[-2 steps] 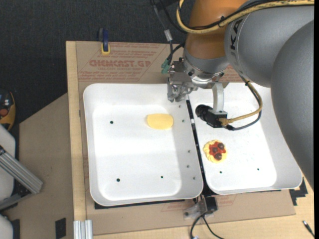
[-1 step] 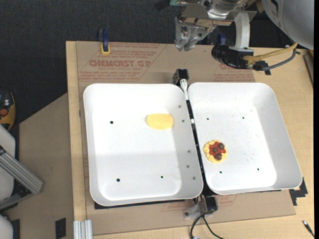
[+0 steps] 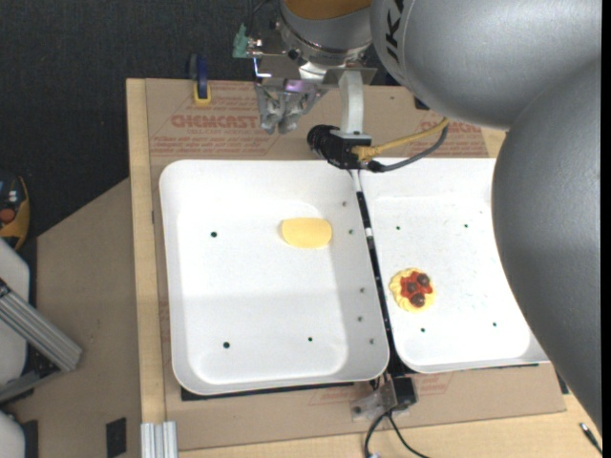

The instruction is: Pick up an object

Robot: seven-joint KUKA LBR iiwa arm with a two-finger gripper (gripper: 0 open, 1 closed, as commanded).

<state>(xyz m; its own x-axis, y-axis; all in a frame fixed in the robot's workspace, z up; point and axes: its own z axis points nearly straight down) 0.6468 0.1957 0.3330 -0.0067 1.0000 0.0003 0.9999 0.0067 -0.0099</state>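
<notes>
A flat pale yellow oval object (image 3: 305,233) lies in the left bin (image 3: 191,256), toward its upper middle. In the right bin (image 3: 477,342) sits a small yellow disc topped with dark red and black blobs (image 3: 413,289), near that bin's left wall. My gripper (image 3: 283,114) hangs high above the bench beyond the left bin's back edge, well away from both objects. Its fingers point down with nothing visible between them.
The two white bins rest side by side on a brown cardboard sheet (image 3: 153,141). A small blue and yellow clamp (image 3: 200,78) stands at the sheet's back left. The grey arm (image 3: 516,55) covers the upper right and part of the right bin.
</notes>
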